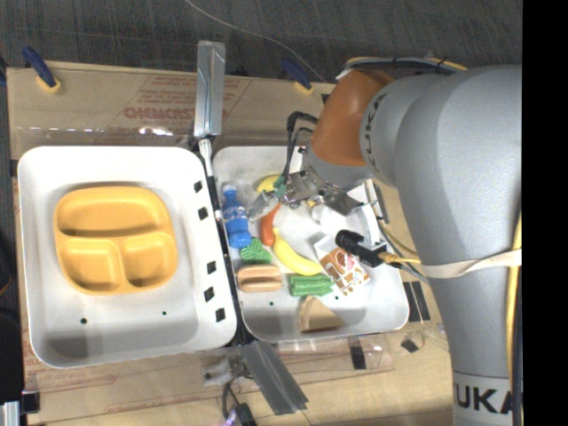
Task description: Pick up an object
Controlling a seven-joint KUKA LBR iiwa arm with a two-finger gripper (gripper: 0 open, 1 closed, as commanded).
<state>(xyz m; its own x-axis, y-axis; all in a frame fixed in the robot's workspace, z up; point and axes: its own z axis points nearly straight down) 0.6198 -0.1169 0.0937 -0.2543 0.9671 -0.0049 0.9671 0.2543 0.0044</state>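
From where I stand, the grey arm (444,149) reaches in from three o'clock, and its tool (286,189) hangs low over the right bin (390,313), toward that bin's twelve o'clock end. I cannot tell how the tool is set; the wrist hides its tip, and nothing shows as gripped. The toys lie in a heap just below it: a blue bottle (236,222) at the bin's nine o'clock wall, an orange carrot (268,227) beside it, a yellow banana (293,256) at the centre, a hot dog bun (258,279) and green vegetable pieces (309,284) toward six o'clock, and a patterned snack pack (344,270) at four o'clock. Another yellow piece (267,184) sits right by the tool. The left bin (53,335) carries a yellow divided tray (114,236). I judge the pick as barely begun: the tool is down among the things, but nothing is lifted, so grasping and raising remain.
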